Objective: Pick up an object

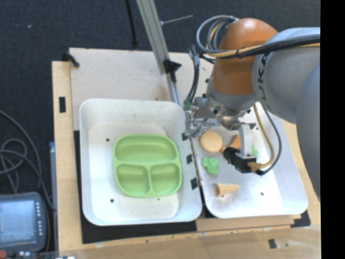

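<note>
Reaching in from three o'clock, the arm is hanging over the right bin (285,190), its gripper (207,124) sitting low near that bin's eleven o'clock corner; whether it is apart or together I cannot tell, since the wrist is covering it.

Lying loose in the right bin are the likely targets. One round tan bun-like piece (211,141) is resting just below the gripper, toward six o'clock. One green leafy piece (211,165) is sitting just beyond the bun at six o'clock, and one small cone (226,189) is lying on its side farther toward five o'clock. One orange piece (235,142) is peeking out at the bun's three o'clock, half hidden by the black attachment on the arm.

All four are looking like toy food: probably light, rigid and smooth, so likely to skid or roll on the white floor. The bun is seeming best taken across its widest middle; the cone is tapering, so closing near its wide rim is looking safer.

One green divided plate (146,165), with three compartments, is lying in the left bin (97,144). Two bins are sitting side by side on the counter (108,69).
</note>
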Motion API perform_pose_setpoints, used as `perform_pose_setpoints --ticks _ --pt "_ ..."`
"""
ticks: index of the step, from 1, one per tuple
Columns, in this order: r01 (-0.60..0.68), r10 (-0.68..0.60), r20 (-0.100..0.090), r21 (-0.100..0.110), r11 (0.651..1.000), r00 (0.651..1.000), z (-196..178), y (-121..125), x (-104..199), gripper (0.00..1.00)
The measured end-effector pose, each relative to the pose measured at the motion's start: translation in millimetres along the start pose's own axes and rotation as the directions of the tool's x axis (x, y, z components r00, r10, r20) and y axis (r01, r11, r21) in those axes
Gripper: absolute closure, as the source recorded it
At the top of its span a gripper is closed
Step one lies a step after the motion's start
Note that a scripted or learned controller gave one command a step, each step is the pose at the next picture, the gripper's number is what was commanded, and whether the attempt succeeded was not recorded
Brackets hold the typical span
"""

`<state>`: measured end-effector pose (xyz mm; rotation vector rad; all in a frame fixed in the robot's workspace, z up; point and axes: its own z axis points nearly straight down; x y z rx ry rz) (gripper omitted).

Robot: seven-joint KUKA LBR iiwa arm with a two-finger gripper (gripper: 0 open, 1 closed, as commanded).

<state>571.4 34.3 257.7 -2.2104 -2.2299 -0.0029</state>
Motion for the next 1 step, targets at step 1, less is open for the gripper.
perform_pose_setpoints --ticks 1 --pt "-0.002 0.002 0.002 0.001 1.000 1.000 14.5 -25.2 44.2 1.00"
